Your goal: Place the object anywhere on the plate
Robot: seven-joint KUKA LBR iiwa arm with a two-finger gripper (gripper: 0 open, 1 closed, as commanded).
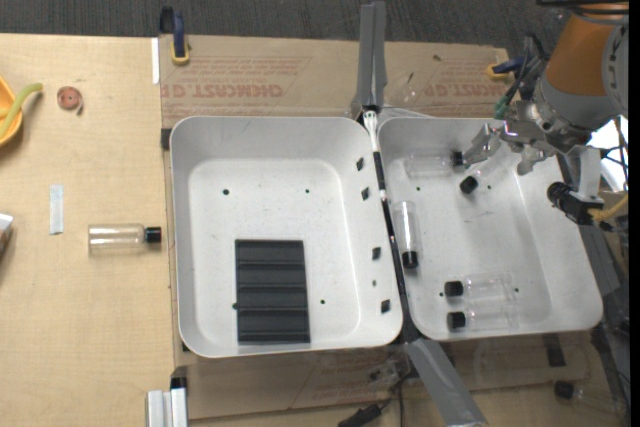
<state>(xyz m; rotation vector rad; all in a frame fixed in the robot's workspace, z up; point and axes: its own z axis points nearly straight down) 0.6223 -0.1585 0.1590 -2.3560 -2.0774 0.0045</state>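
**Table** (90, 155): light wood, carrying two shallow white bins side by side on a cardboard sheet (270, 85).

**Left bin** (190, 215): holds one dark ribbed plate (270, 292), lying flat in the near half, a little left of centre.

**Right bin** (560, 285): holds five clear bottles with black caps.
- Bottle by the hand (482, 175): lies on its side in the far half of the bin, cap toward the left, just near and left of the hand.
- Far bottle (430, 163): on its side to the left of the first, cap pointing right, so the two caps lie close together.
- Wall bottle (406, 233): lies along the bin's left wall, cap at the near end.
- Near pair (482, 303): two bottles side by side near the front wall, caps to the left, well apart from the hand.

**Arm** (585, 55): grey with an orange band, entering from the right over the far right corner of the right bin.

**Hand** (510, 140): low over the far part of the right bin, just beside the bottle by the hand. Whether it is clenched or released cannot be told, nor whether it touches that bottle. The plate lies well apart from it, across the divide between the bins.

**Loose items on the table, left of the bins:** one more clear bottle, the table bottle (120, 236), on its side; a white strip (56, 210); a small brown disc (68, 97); a yellow object (12, 110) at the left edge.
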